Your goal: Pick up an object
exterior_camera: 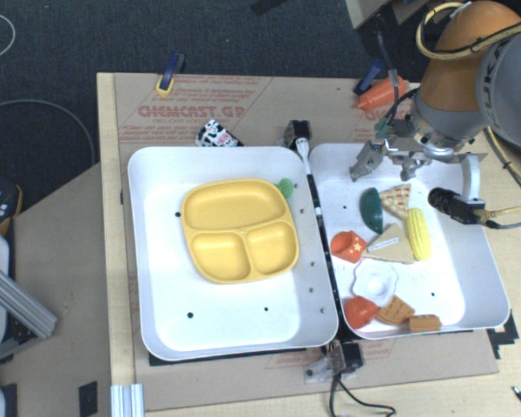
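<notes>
Grey-and-orange arm poised over the right white bin [482, 294], its pincer [387, 160] above a scatter of toy food.

Pincer fingers are spread wide and hold nothing; they hang over the bin's far end. Closest below lie a dark green oval toy [371, 209] and a tan waffle-like wedge [396, 198], both just toward the viewer. A yellow corn cob [418, 233] lies beyond them, its long axis running front to back. Red, white and brown pieces near the front rim are too small to identify. A yellow three-compartment plastic tray [240, 229] occupies the left white bin [156, 302]. Which object is targeted cannot be told.
</notes>
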### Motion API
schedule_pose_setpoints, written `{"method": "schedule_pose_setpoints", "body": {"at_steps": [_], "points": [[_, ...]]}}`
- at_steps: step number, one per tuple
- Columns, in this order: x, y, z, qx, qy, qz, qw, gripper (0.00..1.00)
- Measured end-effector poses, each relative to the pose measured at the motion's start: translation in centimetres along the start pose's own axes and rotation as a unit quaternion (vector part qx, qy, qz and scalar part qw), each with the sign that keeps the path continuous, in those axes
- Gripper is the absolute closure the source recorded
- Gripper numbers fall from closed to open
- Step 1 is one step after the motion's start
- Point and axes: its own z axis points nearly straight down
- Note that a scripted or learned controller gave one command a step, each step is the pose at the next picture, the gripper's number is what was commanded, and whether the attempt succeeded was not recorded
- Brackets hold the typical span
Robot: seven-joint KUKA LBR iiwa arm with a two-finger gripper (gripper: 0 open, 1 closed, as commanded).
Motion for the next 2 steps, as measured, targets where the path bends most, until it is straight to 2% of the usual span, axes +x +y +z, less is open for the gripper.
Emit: {"method": "schedule_pose_setpoints", "body": {"at_steps": [2], "points": [[-0.4, -0.3, 8.4, -0.004, -0.002, 0.000, 1.0000, 0.00]]}}
